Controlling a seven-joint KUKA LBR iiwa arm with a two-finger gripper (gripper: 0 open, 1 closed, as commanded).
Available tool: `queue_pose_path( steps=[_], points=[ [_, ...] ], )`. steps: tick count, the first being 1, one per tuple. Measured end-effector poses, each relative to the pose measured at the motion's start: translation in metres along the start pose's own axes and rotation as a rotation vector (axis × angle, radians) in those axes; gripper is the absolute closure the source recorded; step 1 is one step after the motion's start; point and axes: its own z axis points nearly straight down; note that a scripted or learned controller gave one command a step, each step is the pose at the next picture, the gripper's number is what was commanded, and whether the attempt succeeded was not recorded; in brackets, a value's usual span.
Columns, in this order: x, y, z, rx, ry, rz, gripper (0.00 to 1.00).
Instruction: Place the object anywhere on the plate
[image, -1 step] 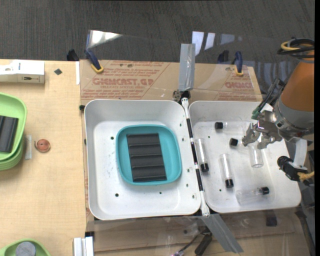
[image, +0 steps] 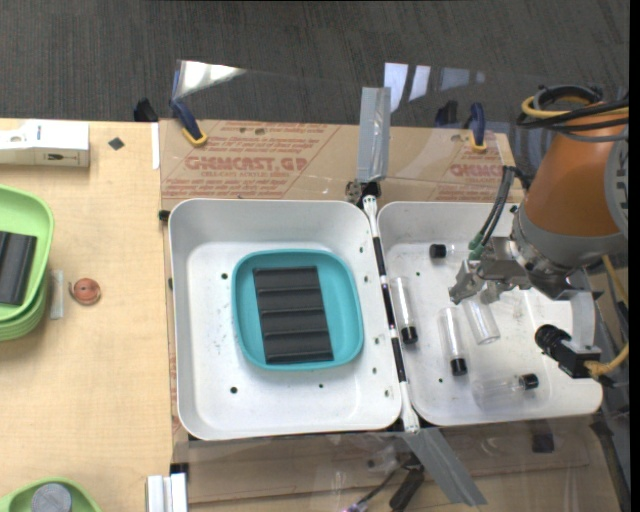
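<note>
Wooden bench (image: 100, 400), two white bins. Clear plastic vials with black caps (image: 455, 345) lie just below the gripper (image: 478, 283), finger state unclear. Left bin (image: 200, 390) holds teal square plate (image: 297, 309).

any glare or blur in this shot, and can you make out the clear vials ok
Camera view: even, soft light and sharp focus; glare on the tilted clear plastic panels behind the bins. The transparent vials with black caps nearly vanish against the right white bin, mostly caps visible. The teal square plate stands out clearly. The claw casts faint shadow.
</note>
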Motion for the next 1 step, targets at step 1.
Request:
queue_pose_path(
  steps=[1],
  points=[
    [-0.0002, 0.0000, -0.0001, 0.000, 0.000, 0.000, 0.00]
  ],
)
